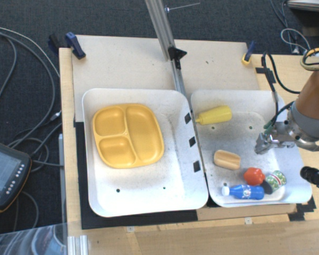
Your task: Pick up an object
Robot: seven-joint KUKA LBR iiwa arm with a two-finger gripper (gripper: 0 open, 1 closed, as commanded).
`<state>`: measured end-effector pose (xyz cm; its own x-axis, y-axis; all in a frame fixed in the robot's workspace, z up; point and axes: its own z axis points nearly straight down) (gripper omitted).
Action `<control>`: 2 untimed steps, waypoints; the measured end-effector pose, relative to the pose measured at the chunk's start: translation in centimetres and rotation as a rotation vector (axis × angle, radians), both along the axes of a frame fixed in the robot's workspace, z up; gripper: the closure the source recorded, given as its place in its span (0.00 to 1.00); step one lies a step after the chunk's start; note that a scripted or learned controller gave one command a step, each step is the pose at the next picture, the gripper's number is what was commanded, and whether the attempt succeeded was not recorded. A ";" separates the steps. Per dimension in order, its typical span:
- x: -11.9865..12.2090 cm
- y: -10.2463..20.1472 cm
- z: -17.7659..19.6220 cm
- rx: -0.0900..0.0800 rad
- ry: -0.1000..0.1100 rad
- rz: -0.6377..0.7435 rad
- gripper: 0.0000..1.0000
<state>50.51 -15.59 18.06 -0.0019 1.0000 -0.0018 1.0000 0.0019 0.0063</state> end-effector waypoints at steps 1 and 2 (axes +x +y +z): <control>0.6 -0.1 4.5 0.000 0.000 0.000 1.00; 1.1 -0.1 10.9 -0.001 -0.002 0.000 1.00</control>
